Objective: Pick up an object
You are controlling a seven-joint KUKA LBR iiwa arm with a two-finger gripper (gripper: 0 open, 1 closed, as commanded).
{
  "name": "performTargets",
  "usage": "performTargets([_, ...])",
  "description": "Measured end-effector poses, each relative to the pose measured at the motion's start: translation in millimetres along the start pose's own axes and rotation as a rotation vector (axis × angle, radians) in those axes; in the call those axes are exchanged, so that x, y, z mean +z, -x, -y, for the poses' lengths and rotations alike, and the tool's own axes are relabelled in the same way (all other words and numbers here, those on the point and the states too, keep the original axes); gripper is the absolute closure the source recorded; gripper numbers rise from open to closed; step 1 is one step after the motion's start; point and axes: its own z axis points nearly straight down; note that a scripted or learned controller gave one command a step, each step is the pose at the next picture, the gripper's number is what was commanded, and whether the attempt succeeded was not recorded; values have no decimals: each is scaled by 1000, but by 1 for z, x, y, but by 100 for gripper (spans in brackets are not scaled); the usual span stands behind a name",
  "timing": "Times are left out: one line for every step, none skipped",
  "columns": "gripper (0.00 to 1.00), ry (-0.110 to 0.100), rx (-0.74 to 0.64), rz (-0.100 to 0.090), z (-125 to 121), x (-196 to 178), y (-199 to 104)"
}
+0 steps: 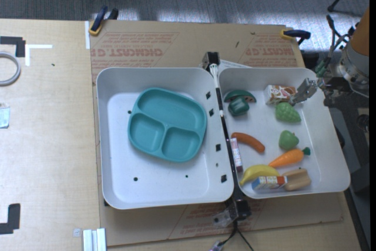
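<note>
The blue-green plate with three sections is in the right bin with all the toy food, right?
Not quite. The camera view shows the blue-green plate with three sections in the left bin, by itself. The toy food, like the carrot and banana, is in the right bin.

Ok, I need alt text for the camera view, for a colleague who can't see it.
The gripper hangs over the upper right of the right bin, by a snack packet and a green toy. That bin also holds a carrot, a banana and a sausage. The left bin holds a teal divided plate.
</note>
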Motion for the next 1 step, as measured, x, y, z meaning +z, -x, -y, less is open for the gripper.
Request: performTargets([0,-1,3,-1,29,127,-29])
